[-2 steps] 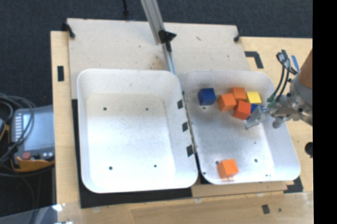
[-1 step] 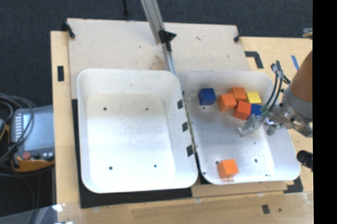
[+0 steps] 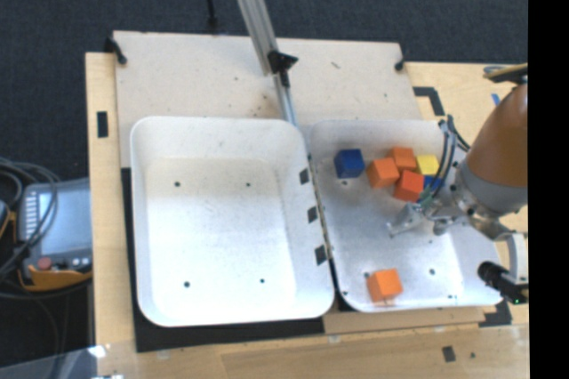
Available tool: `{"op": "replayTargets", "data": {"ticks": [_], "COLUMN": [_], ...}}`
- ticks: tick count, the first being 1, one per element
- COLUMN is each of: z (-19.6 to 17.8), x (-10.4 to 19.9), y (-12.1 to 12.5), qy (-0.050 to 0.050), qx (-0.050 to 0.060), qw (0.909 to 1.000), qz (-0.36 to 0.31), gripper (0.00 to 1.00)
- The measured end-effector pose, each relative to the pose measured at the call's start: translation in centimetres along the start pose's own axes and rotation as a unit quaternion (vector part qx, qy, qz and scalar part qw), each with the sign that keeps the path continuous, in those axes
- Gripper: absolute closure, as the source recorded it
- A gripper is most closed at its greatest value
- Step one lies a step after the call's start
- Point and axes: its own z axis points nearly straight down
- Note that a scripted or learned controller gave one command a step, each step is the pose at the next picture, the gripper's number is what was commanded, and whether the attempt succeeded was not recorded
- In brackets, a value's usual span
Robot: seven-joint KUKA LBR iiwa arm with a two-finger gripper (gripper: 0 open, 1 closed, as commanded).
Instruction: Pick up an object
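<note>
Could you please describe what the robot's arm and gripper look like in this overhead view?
The arm is a rounded body with a broad orange-brown band above a grey wrist section. Thin cables, some bluish, run down its left side toward the gripper, a small metallic grey assembly with slim pale fingers. A black fitting protrudes near the arm's lower edge.

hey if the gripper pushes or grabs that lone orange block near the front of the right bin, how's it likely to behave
The orange block looks like a small stiff cube with flat faces, so it should probably slide rather than roll. It sits apart from the cluster, so a grab likely meets no neighbours. It lies close to the right bin wall, which may crowd one finger.
</note>
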Motion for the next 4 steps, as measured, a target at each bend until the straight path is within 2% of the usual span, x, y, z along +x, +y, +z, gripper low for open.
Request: {"op": "replayTargets", "data": {"ticks": [1, 3, 4], "z": [-1.1, -11.1, -9.8], "x": [-0.1, -1.2, 3.9], "y": [0.1, 0.0, 2.2], "qy": [-0.001, -0.001, 0.000], "qx": [-0.003, -0.002, 0.001], "qw": [1.0000, 1.0000, 1.0000], "qz": [0.002, -0.004, -0.006], "gripper": [1.00, 1.00, 1.00]}}
